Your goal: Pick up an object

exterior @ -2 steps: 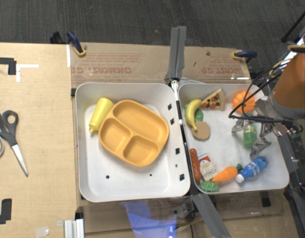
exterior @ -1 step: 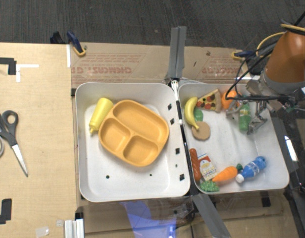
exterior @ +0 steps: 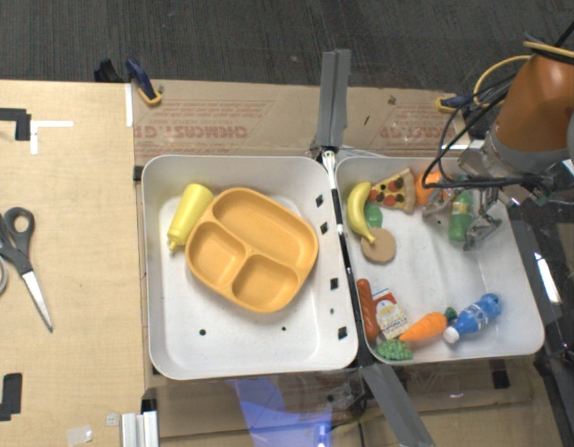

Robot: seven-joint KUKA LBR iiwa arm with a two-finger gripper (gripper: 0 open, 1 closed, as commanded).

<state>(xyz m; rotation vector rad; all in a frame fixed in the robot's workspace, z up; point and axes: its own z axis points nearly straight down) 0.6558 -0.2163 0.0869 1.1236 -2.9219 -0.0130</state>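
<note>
My gripper (exterior: pixel 461 223) is low in the far right part of the right bin (exterior: pixel 511 343), under the orange wrist band. Its fingers (exterior: pixel 484 232) stand open on either side of a small green object (exterior: pixel 461 214) that lies on the bin floor. I cannot tell whether they touch it. An orange item (exterior: pixel 432 177) shows just behind the gripper, partly hidden. Further left lie a pizza slice toy (exterior: pixel 394 191), a banana (exterior: pixel 360 209) and a tan disc (exterior: pixel 381 247).
Along the right bin's near edge lie a red sausage (exterior: pixel 366 307), a small carton (exterior: pixel 391 314), a carrot (exterior: pixel 425 327), a green sprig (exterior: pixel 392 349) and a blue bottle (exterior: pixel 476 315). The left bin (exterior: pixel 175 343) holds a yellow divided plate (exterior: pixel 252 248) and a yellow bottle (exterior: pixel 189 214). Scissors (exterior: pixel 22 261) lie on the bench.
</note>
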